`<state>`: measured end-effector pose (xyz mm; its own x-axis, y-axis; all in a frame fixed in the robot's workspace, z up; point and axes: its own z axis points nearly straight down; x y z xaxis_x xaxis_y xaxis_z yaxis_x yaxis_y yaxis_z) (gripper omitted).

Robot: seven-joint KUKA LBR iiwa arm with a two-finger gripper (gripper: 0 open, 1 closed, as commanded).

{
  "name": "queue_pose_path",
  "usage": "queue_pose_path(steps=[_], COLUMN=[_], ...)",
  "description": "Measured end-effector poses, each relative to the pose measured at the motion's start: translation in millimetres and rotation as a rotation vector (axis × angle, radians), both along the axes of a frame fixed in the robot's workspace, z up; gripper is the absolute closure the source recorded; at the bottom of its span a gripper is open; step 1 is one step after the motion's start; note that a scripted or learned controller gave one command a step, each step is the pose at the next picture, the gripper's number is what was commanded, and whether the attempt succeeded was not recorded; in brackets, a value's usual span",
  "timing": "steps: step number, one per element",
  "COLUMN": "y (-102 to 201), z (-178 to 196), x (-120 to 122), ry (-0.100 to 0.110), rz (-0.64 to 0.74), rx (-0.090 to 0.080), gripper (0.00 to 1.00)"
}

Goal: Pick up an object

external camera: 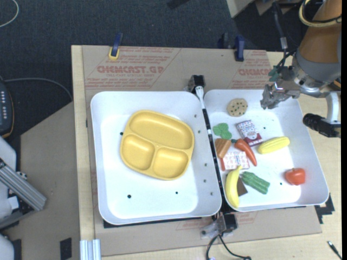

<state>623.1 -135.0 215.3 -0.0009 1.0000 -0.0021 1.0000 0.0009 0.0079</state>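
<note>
The gripper (271, 99) is seen at the right bin's (312, 161) far rim, at about one o'clock from that bin's centre, carried by the grey arm (320, 47) reaching in from the right; nothing is seen between its fingers, and whether they are apart cannot be told. A cookie (237, 108) lies just beside it at nine o'clock. Corn (274, 144), a tomato (295, 176) and a banana (232, 187) are spread toward six o'clock. The left bin (108, 161) holds a yellow divided plate (156, 144), with bare floor around it.
</note>
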Motion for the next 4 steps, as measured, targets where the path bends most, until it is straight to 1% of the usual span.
queue_pose_path(steps=[1, 2, 3, 4], y=[0.0, 24.9, 56.1, 77.1], z=[10.8, 10.6, 16.2, 17.4], x=[0.9, -55.4, -91.8, -129.2], ry=[0.003, 0.013, 0.011, 0.012], rz=[0.000, -0.001, 0.001, 0.000], rx=[0.001, 0.004, 0.004, 0.004], gripper=[1.00, 1.00, 1.00, 1.00])
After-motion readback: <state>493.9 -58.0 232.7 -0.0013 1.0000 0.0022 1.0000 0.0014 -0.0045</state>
